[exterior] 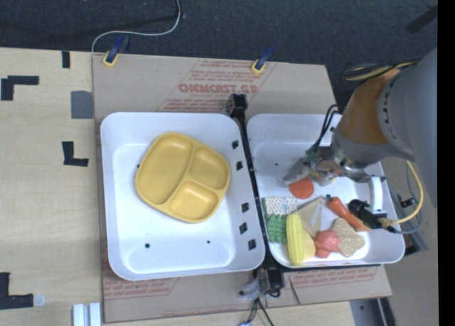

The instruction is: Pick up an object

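In the right bin (274,133) my gripper (306,173) hangs low, just above a small orange-red round piece (302,188). Whether anything sits between the fingers cannot be made out. Toward the bin's front lie a yellow corn cob (296,238), a green knobbly piece (275,228), a tan wedge (311,214), an orange carrot (342,210), a pink-red piece (326,242) and a beige bone-shaped piece (348,238). The grey arm with its orange band (366,115) comes in from the right.
A yellow divided plate (183,176) lies in the left bin (114,175). A black divider (245,168) runs between the bins. Cables (377,211) hang by the wrist over the right bin's right side. Cardboard (213,83) underlies both bins.
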